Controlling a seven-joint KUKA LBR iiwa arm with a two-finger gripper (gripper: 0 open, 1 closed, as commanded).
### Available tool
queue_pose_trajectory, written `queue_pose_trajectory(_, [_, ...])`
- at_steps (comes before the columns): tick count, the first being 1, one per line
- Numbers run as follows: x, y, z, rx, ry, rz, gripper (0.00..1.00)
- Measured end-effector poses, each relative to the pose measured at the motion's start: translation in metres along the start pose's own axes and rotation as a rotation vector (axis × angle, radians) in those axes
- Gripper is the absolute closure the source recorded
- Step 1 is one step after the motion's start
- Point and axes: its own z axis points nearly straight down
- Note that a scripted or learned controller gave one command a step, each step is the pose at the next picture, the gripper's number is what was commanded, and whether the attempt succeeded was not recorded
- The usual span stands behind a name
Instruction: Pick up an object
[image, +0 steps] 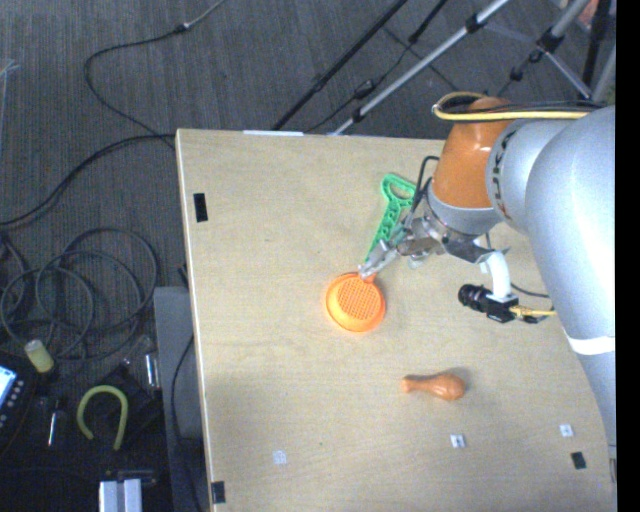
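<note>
An orange round sieve (355, 302) with a green handle (390, 208) lies on the tan bench top (270, 240), its handle running up and to the right. My gripper (408, 243) sits low over the middle of that handle, right against it, under the orange wrist band (468, 165). The arm's grey body hides how the gripper meets the handle. A small tan drumstick-shaped object (436, 385) lies apart, below and right of the sieve.
The bench's left edge (190, 300) drops to a dark floor with coiled cables (80, 280) and a green U-shaped item (102, 408). Tripod legs (430, 50) cross the floor beyond the far edge. A black connector (488, 298) hangs off the arm.
</note>
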Motion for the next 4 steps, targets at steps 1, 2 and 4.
queue_pose_trajectory(1, [0.079,0.027,-0.087,0.005,0.002,-0.069,0.00])
queue_pose_trajectory(2, [0.132,-0.024,-0.086,0.006,0.003,-0.194,0.00])
queue_pose_trajectory(4, [0.111,-0.030,-0.086,0.007,0.003,0.008,0.00])
